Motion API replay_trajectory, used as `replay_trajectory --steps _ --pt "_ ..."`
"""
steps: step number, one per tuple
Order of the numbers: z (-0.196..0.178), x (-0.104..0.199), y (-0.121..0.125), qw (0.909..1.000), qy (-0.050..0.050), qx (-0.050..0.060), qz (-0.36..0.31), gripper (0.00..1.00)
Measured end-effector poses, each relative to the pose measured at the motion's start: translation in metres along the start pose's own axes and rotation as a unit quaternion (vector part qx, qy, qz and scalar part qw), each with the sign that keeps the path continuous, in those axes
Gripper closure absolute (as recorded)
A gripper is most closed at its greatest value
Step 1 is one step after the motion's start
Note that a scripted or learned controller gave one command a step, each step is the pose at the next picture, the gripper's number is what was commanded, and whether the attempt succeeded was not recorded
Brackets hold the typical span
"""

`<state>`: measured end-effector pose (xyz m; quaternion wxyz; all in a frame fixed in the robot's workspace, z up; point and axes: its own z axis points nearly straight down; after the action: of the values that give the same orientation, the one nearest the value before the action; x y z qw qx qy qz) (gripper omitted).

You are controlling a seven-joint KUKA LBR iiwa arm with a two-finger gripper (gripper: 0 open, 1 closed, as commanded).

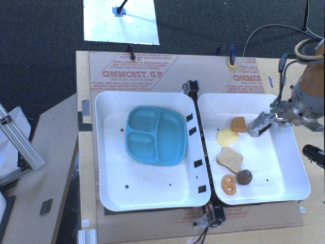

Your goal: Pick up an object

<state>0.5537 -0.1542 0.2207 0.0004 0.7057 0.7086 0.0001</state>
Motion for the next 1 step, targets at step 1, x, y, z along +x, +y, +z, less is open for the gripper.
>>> replay_trajectory --steps 1 --pt "0.0467 -0.0032 -0.0082 1.0 0.0 0.001 0.001 0.0"
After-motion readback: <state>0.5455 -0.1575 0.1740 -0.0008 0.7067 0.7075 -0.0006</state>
